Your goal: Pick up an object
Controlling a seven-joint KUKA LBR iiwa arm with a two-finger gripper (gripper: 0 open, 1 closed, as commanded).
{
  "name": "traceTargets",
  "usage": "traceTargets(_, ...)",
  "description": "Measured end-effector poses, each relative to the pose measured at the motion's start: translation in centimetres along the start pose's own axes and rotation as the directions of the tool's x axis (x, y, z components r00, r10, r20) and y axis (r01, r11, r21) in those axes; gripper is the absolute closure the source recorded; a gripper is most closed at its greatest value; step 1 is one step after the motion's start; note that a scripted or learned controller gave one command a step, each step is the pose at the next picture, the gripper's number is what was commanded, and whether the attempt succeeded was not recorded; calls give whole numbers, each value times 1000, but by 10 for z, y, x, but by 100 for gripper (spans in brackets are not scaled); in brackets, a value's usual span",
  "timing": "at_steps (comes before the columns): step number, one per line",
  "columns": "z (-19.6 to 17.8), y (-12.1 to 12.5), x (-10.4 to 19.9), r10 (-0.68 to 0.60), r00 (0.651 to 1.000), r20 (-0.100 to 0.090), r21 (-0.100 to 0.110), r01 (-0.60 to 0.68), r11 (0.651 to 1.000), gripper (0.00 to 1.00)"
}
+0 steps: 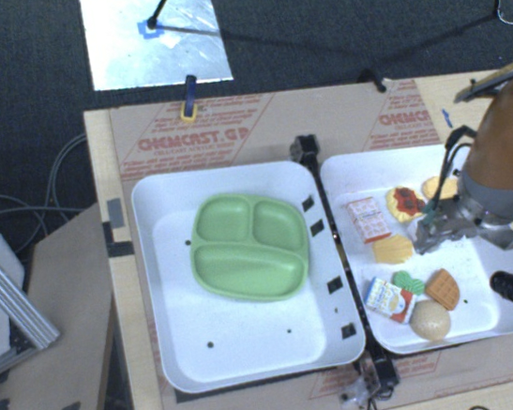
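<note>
The right bin (476,315) holds several toy foods. A red-and-white packet (366,218) lies at its upper left, with a yellow wedge (394,250) just below it. A red and yellow piece (407,201) sits beside a pale round piece (440,188). Lower down are a small carton (384,296), a green piece (407,281), a brown waffle-like piece (442,288) and a beige ball (430,320). My gripper (428,232) hangs low over the middle of this bin, just right of the yellow wedge. The arm's body hides its fingertips.
A green divided plate (248,246) lies in the left bin (178,352). A black divider with clips (330,236) runs between the bins. The grey and orange arm (510,159) covers the right bin's right side. A shiny sheet (155,34) lies beyond the bench.
</note>
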State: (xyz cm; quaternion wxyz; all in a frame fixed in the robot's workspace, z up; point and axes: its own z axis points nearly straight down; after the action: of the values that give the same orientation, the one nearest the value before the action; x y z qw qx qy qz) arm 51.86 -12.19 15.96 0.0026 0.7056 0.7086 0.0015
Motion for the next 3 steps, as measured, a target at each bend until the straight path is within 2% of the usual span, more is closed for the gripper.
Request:
traceTargets(1,-63,1,0,0,1000,0,0,0,1000,100)
traceTargets(2,-65,1,0,0,1000,-1,3,0,1000,100)
traceTargets(3,-62,10,61,-5,1000,-3,4,5,1000,100)
